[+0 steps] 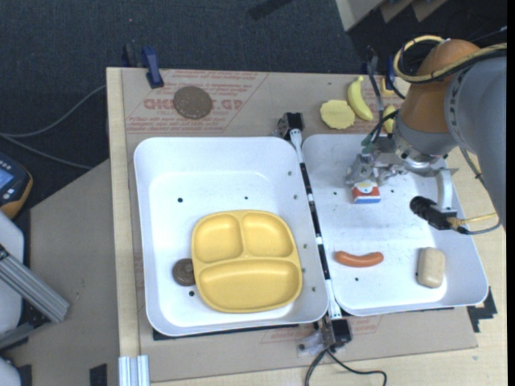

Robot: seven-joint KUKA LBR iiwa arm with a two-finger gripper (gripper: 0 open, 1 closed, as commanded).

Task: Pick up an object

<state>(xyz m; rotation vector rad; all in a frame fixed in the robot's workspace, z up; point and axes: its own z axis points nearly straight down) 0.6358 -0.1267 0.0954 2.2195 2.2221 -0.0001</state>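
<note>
A: Where is the end effector [372, 170]?

B: Over the far part of the right bin [451, 292], low above a small red, white and blue block [367, 193], which sits just on its near side, about touching.

A: Grasping it?

B: I can't tell; the wrist hides the tips.

A: Other candidates?

B: A sausage [359, 257] nearer, its long axis left to right, and a tan piece [430, 266] at the near right. The block is plainly closest.

Off the bins, on the bench's far edge: a yellow plastic banana [360, 99], a yellow ruffled chip-shaped piece [337, 114] — and a brown disc [192, 101].
</note>
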